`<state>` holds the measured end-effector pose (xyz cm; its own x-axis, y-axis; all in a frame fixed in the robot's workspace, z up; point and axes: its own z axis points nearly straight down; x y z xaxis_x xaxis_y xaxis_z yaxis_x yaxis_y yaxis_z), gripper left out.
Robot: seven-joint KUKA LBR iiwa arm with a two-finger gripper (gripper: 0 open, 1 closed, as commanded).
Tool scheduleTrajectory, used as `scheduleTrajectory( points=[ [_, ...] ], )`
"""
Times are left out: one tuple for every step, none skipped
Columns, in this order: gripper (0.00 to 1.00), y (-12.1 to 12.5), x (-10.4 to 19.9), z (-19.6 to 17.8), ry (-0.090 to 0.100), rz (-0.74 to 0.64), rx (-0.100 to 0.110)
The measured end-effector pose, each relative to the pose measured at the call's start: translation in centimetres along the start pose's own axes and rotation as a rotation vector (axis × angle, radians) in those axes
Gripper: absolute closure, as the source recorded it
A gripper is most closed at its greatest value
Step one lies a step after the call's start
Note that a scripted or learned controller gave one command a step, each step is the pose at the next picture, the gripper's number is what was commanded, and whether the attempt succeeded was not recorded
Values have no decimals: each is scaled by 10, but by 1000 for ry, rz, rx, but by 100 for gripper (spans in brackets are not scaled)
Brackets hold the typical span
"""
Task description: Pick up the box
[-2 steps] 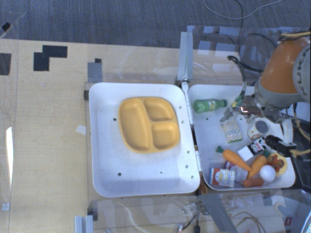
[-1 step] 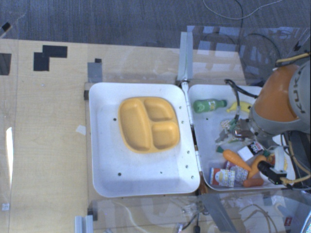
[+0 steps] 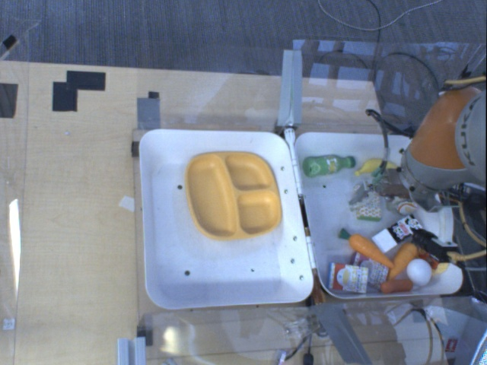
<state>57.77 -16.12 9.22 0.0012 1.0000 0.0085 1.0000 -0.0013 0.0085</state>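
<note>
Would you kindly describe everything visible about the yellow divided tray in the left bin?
The yellow tray is a rounded, squarish dish that looks like matte moulded plastic. Raised ridges split it into three compartments: one long one on its left side and two smaller ones stacked on its right. It lies flat and right way up, slightly rotated, a little above the middle of the left white bin, resting on the bin's floor. Nothing else touches it, and the compartments hold nothing that I can see.

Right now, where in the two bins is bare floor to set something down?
Left bin: bare floor all round the yellow tray, widest along the near edge. Right bin: an open patch between the green bottle and the carrot; its near right corner is crowded.
</note>
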Motion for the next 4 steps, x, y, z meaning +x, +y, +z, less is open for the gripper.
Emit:
scheduleTrajectory(
  points=[
    [0, -21, -3, 1, 5, 58, -7],
    [0, 5, -25, -62, -5, -71, 1],
    [0, 2, 19, 3, -10, -54, -3],
    [0, 7, 19, -28, -10, -71, 3]
  ],
)
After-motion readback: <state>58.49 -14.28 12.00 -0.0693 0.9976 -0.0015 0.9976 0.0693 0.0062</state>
